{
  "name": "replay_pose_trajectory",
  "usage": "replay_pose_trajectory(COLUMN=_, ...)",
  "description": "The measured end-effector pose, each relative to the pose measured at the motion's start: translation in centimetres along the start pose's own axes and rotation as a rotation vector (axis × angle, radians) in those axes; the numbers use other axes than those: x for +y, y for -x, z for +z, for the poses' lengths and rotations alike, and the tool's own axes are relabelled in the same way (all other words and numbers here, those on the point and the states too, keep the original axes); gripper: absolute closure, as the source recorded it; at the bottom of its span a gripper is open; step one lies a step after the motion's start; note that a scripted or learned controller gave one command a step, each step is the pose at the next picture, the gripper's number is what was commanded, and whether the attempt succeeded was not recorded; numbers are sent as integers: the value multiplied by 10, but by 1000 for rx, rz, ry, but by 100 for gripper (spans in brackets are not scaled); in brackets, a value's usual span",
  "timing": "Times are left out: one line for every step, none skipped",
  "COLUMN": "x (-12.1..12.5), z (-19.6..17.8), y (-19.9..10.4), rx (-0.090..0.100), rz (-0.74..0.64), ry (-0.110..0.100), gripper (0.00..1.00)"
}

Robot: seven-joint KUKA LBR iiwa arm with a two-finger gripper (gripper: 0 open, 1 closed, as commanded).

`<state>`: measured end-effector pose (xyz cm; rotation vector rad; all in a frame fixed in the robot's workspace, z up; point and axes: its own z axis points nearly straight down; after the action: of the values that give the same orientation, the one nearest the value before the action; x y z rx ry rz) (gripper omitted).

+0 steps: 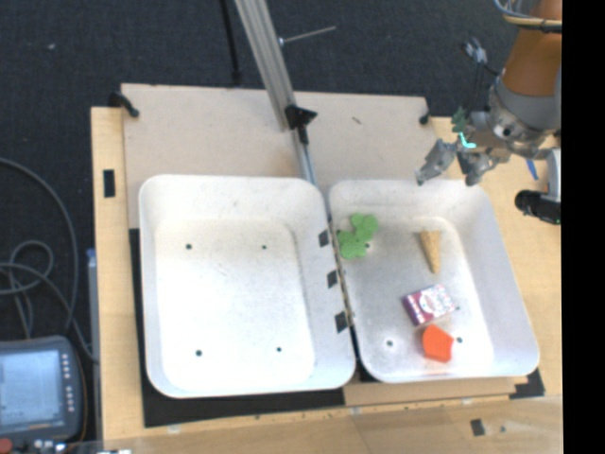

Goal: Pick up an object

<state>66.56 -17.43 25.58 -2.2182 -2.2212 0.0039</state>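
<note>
My gripper hovers spread and empty above the right bin's far rim; the ice-cream cone lies tip pointing near, long axis far-to-near.

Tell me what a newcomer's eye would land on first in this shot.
Probably the colours in the right bin: a green toy by its left wall, a tan cone mid-bin, and a purple-and-white packet with an orange block just below it near the front. Next, the gripper, open, above that bin's far edge, holding nothing.
</note>
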Motion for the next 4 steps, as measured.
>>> replay_pose_trajectory(x=1, z=-3, y=0, rx=-3, rz=-3, ry=4, gripper=0)
replay_pose_trajectory(x=3, z=54, y=-7, rx=-1, rz=-3, ry=0, gripper=0)
replay_pose_trajectory(x=1, z=117, y=-9, rx=-2, rz=-2, ry=0, gripper=0)
replay_pose_trajectory(x=1, z=157, y=-8, rx=-2, rz=-1, ry=1, gripper=0)
